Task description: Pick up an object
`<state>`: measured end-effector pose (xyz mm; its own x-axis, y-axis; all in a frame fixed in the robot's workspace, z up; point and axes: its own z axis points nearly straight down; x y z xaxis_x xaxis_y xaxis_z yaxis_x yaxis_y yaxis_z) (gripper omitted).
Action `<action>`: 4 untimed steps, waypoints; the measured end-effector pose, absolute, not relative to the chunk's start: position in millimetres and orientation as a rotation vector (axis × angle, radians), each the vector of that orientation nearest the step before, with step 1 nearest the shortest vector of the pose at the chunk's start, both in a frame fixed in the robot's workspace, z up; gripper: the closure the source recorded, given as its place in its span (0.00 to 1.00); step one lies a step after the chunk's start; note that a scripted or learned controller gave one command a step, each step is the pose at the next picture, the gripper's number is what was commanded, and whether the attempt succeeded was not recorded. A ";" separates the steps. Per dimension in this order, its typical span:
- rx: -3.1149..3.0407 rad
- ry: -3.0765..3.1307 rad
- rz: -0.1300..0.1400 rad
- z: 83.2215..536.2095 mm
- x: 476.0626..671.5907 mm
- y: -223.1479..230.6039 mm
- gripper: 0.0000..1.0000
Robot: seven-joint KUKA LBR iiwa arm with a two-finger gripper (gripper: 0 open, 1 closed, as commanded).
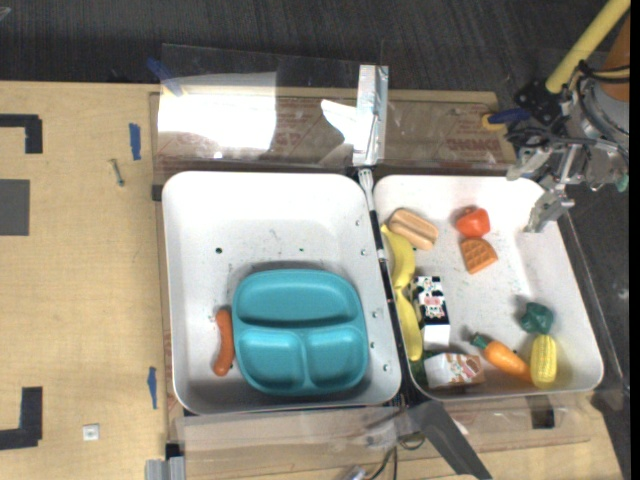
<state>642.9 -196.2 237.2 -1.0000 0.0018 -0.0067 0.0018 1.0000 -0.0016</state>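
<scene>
My gripper [531,197] hangs over the far right corner of the right bin [580,298], open, with nothing between its fingers. Under and left of it lie a red tomato [474,221] and an orange waffle piece [480,256]. A hot dog bun [412,228] and a yellow banana [402,280] lie along the bin's left wall. Near the front are a black-and-white box [430,298], a small carton [455,370], a carrot [501,357], a corn cob [543,359] and a dark green piece [537,318].
The left bin [200,228] holds a teal divided plate [300,330] with an orange sausage [223,341] beside its left edge. A clear plastic sheet [260,118] and a metal divider [370,113] stand behind the bins.
</scene>
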 end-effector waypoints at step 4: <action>0.238 3.112 -0.001 235.7 628.4 -124.5 1.00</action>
